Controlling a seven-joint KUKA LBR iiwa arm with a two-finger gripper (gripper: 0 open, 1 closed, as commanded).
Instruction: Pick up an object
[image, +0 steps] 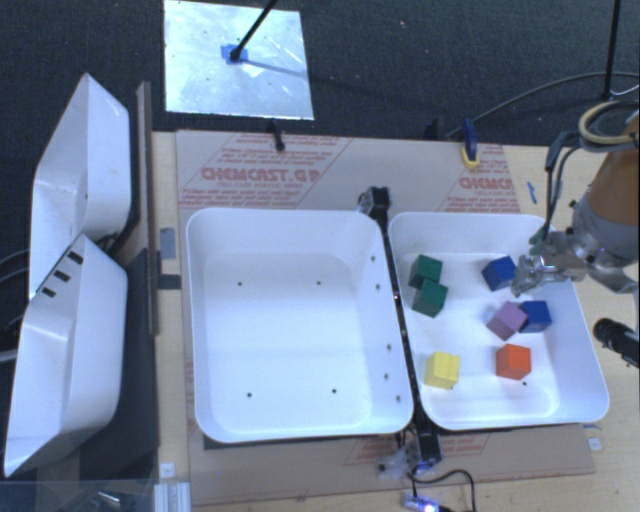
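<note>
Left bin (290, 330) lies well left of the gripper (530, 272). In the right bin (570, 400): two green cubes (428, 285) left of it, yellow cube (442, 369) lower left, blue cube (498, 272) just beside it, purple cube (507, 320), second blue cube (536, 315) and orange cube (513, 361) below. Finger state: cannot tell. Board (330, 165) reads "CHEMCAST".

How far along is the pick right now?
Done: the gripper has reached the right bin, low beside a blue cube. In hand: no block shows between its fingers. Left: grasp and lift; all the blocks lie in that bin.
</note>
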